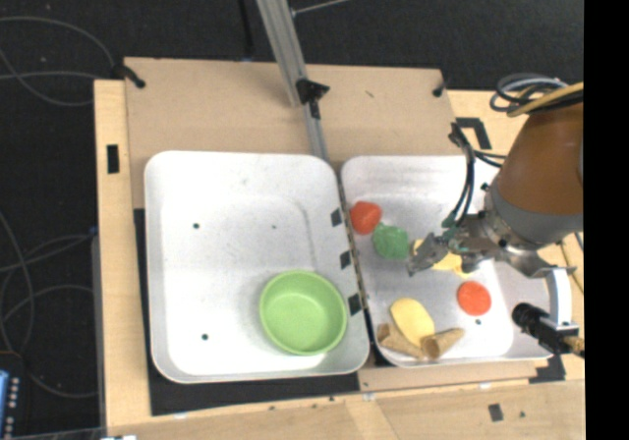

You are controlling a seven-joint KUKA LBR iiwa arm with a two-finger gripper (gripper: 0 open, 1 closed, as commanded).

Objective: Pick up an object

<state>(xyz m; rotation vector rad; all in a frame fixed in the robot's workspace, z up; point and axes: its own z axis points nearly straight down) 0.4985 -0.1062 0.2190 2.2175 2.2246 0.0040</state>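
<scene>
Gripper (425,257) hovering low in right white bin (413,173), just beside round green ball (391,242), over small yellow object (444,259); grip state unclear. Risk: crowded neighbours, orange-red ball (365,217) getting nudged, grasp slipping.

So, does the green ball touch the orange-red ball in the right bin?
Cannot tell. In the camera view the green ball lies just below and right of the orange-red ball; their edges meet in the picture, but it shows neither clear contact nor a gap.
</scene>
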